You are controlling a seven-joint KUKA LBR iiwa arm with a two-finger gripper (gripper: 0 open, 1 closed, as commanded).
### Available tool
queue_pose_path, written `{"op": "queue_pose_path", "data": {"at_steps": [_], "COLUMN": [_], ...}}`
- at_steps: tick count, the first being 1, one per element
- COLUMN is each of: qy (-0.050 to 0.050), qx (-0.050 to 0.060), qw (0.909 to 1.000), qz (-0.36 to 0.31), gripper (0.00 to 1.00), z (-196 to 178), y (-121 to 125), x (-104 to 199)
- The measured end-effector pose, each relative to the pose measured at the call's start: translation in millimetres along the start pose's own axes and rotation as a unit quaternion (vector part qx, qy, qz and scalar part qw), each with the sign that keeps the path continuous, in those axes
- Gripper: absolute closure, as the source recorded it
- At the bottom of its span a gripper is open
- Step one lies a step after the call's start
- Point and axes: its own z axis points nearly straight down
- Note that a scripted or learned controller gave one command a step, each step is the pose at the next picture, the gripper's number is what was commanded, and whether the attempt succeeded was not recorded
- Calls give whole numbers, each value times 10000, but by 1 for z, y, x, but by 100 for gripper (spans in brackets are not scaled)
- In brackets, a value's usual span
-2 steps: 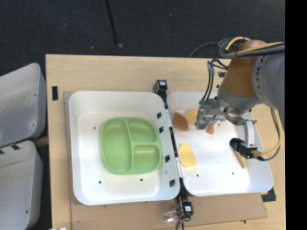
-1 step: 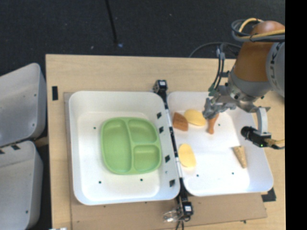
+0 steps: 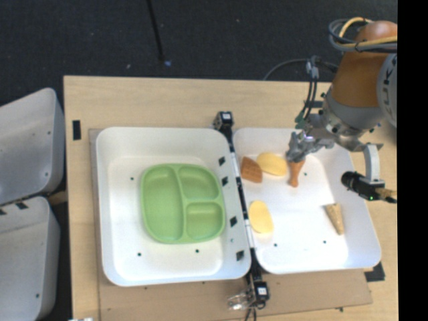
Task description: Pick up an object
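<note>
Carrot-like orange stick (image 3: 294, 174) stands nearly upright in the right white bin (image 3: 354, 253), long axis running up and down the picture, top end at the jaws of the gripper (image 3: 298, 150); whether they clamp it I cannot tell. Just left of the stick lie a yellow oval piece (image 3: 272, 164) and a brown chunk (image 3: 251, 170). Farther left, the other bin (image 3: 120, 259) holds a green divided plate (image 3: 182, 202).

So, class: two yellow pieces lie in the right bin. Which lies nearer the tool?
The upper yellow piece, beside the brown piece, just left of the tool. The other yellow piece lies lower, near the divider.
</note>
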Motion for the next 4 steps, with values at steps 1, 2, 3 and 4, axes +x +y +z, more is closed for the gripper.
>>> {"op": "queue_pose_path", "data": {"at_steps": [1, 2, 3, 4], "qy": [4, 8, 15, 8], "qx": [17, 22, 25, 30], "qw": [10000, 10000, 10000, 10000], "qz": [-4, -6, -13, -9], "gripper": [100, 100, 100, 100], "z": [5, 9, -2, 6], "y": [-19, -28, -45, -78], "x": [57, 104, 146, 191]}}
